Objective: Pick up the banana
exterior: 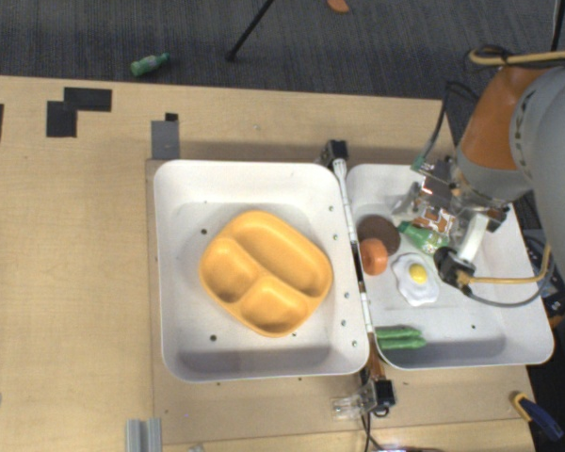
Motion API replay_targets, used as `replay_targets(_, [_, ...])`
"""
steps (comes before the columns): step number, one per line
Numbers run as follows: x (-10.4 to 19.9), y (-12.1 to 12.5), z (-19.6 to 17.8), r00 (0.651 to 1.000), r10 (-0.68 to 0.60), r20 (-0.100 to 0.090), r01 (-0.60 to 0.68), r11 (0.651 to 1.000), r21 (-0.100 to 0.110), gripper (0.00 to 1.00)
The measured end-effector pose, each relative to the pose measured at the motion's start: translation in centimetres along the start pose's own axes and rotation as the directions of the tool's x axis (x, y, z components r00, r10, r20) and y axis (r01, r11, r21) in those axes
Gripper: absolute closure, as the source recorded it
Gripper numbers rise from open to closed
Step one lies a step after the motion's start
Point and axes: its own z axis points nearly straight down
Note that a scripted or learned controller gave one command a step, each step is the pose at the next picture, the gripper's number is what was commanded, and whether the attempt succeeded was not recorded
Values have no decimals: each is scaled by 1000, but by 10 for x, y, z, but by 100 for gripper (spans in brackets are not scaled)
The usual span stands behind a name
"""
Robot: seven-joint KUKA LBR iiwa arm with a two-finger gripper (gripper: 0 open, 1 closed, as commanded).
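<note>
Green veg (398, 336) lies at the right bin's (508, 342) front. Egg (417, 277) just behind. Gripper (431, 222) hangs over that bin; can't tell its state. No banana seen. Step: searching. Next: find it first.

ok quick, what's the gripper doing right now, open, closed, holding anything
Gripper: low over the right bin, above the toy food; open or closed cannot be told from this view, and nothing is visibly held.
</note>
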Motion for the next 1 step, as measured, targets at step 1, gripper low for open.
replay_targets(1, [15, -70, -76, 992, -125, 0, 125, 992, 0, 0])
